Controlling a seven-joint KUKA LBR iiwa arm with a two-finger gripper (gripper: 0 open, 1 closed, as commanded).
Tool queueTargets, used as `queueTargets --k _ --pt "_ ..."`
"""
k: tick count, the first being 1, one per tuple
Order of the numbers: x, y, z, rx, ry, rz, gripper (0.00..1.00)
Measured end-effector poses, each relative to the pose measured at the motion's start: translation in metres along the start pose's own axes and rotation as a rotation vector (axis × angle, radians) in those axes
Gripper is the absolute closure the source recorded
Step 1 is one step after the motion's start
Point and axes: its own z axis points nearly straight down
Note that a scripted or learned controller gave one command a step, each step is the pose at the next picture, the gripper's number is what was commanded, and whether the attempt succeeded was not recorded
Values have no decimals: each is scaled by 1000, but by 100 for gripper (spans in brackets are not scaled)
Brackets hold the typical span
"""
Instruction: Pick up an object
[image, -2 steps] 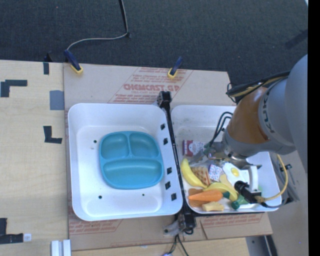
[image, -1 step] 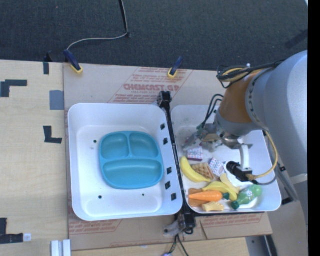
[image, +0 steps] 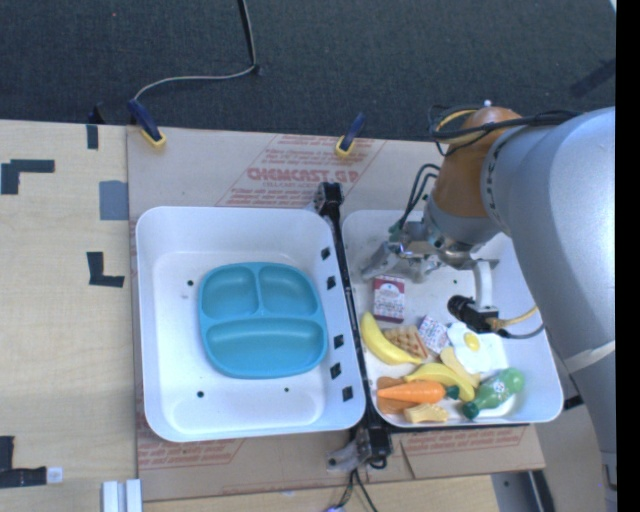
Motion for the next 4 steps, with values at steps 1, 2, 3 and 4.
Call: queueTargets --k 1,2,3,4 --pt "-7 -84 2 -3 -1 2 0" --pt "4 -37 -8 0 0 0 0" --pt "-9 -101 2 -4 -1 2 0" --pt "4 -49 3 -6 -1 0 0"
